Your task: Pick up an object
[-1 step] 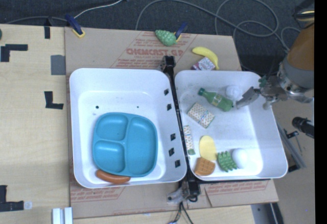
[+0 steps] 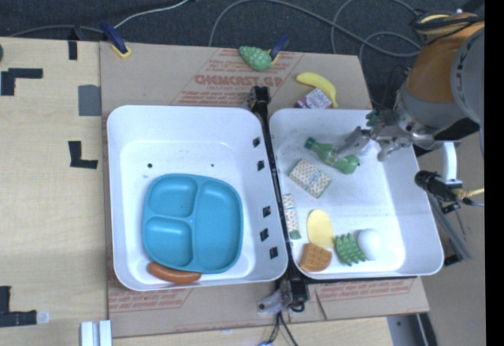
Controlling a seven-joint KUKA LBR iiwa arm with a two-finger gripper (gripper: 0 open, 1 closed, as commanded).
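In the right bin (image 2: 409, 202) lie a green bottle-shaped toy (image 2: 324, 154), a patterned packet (image 2: 309, 177), a yellow piece (image 2: 319, 225), a brown waffle-like piece (image 2: 315, 258), a spiky green toy (image 2: 346, 248) and a white ball (image 2: 368, 242). My gripper (image 2: 358, 149) reaches in from the right, low over the bin's upper part. Its tip lies against the right end of the green toy. Whether it grips the toy is unclear.
The left bin (image 2: 126, 139) holds a blue divided plate (image 2: 193, 222) and an orange sausage (image 2: 173, 273) at its front edge. Behind the bins, on the cardboard, lie a banana (image 2: 317, 84), a small packet (image 2: 317, 100) and a green toy (image 2: 256, 57). Cables run across the back.
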